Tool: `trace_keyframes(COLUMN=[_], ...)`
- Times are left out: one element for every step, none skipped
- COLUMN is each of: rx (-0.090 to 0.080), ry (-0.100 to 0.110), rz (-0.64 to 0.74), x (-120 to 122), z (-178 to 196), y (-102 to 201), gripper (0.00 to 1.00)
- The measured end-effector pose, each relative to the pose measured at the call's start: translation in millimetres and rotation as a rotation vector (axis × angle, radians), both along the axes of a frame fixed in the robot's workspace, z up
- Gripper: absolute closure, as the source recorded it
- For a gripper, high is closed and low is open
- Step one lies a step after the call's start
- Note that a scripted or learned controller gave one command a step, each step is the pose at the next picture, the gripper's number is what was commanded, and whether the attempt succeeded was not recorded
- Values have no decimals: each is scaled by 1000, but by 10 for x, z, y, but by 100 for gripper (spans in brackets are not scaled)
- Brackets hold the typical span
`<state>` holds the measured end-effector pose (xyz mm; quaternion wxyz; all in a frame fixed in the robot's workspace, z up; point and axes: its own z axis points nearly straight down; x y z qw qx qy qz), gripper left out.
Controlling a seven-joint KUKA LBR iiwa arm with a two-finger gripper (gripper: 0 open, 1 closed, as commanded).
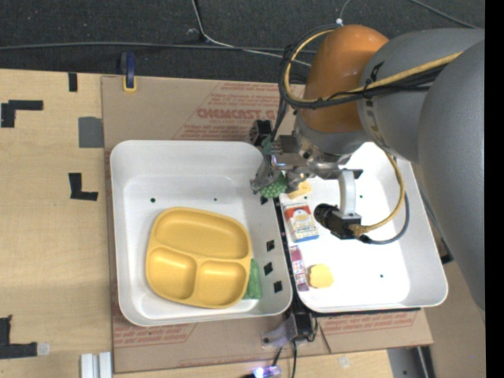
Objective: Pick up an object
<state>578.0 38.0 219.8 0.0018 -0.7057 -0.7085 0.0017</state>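
the arm [409,93] reaches in from the right, its orange band [342,73] above the wrist, and the tool [277,176] hangs over the divide between the two white bins. whether the tool is spread or pressed together cannot be told from this angle. a small green patterned thing [273,187] shows right at the tool's tip, just over the right edge of the left bin [126,211]; it is not clear that the tool grips it.

in the left bin a yellow tray [197,254] with three compartments lies flat, and a green object [253,280] sits touching its right side, against the bin wall.

in the right bin [409,282], close to its left wall, lies a small carton [301,223] with a red and white label; the print on it is too small to read. below it lies a thin packet [298,268] with pinkish print, also unreadable, and just beside that a small yellow object [320,276].

the bins rest on a brown cardboard sheet [197,109] on the counter [47,235]. red writing printed on the cardboard [232,115] appears upside down and mirrored from here and cannot be made out with certainty. black tape marks [79,186] lie on the counter to the left, and a blue clamp [128,68] sits at the cardboard's far edge.
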Motion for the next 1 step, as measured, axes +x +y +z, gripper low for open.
trace_keyframes(rx=[2], ry=[-2], rz=[2], x=[-234], z=[108], y=[468], gripper=[100])
